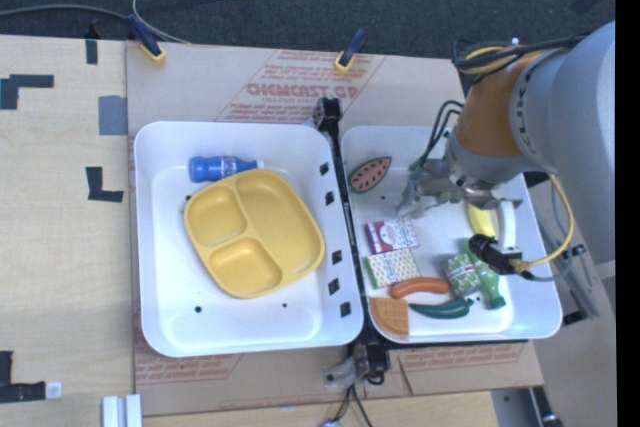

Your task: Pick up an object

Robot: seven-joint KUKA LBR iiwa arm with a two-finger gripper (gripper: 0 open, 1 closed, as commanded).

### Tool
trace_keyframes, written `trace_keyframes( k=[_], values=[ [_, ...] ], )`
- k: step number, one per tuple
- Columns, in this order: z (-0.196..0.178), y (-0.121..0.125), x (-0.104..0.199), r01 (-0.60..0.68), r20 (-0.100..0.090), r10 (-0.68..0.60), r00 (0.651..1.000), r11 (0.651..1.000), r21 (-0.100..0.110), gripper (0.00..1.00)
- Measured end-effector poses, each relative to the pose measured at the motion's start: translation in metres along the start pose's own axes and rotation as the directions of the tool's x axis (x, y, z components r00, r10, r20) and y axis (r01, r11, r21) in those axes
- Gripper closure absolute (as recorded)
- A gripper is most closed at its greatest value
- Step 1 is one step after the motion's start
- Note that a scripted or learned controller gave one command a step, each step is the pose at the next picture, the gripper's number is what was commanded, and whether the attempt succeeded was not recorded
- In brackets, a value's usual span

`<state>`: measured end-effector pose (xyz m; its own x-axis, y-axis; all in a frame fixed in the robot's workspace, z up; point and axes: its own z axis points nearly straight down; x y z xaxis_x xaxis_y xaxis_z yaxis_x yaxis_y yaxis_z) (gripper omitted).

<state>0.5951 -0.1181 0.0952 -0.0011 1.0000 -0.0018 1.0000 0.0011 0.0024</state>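
Two shallow white plastic bins are seen side by side. In the left one, one yellow divided plastic plate and one blue bottle are counted. In the right bin, two small printed cartons are found, along with one brown oval toy, one orange sausage-shaped toy and one yellow banana.

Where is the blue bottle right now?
The blue bottle lies on its side in the left bin, near the far wall, touching the far edge of the yellow divided plate.
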Motion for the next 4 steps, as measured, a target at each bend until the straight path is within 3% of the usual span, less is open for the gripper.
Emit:
trace_keyframes(
  k=[1, 2, 3, 4],
  values=[
    [0.000, 0.000, 0.000, 0.000, 0.000, 0.000, 1.000, 1.000, 0.000, 0.00],
    [0.012, 0.052, 0.000, -0.003, -0.005, 0.004, 1.000, 1.000, 0.019, 0.00],
    [0.001, 0.055, -0.001, -0.001, 0.001, 0.001, 1.000, 1.000, 0.007, 1.00],
    [-0.110, 0.023, 0.010, 0.001, 0.000, -0.001, 1.000, 1.000, 0.001, 1.00]
  ],
)
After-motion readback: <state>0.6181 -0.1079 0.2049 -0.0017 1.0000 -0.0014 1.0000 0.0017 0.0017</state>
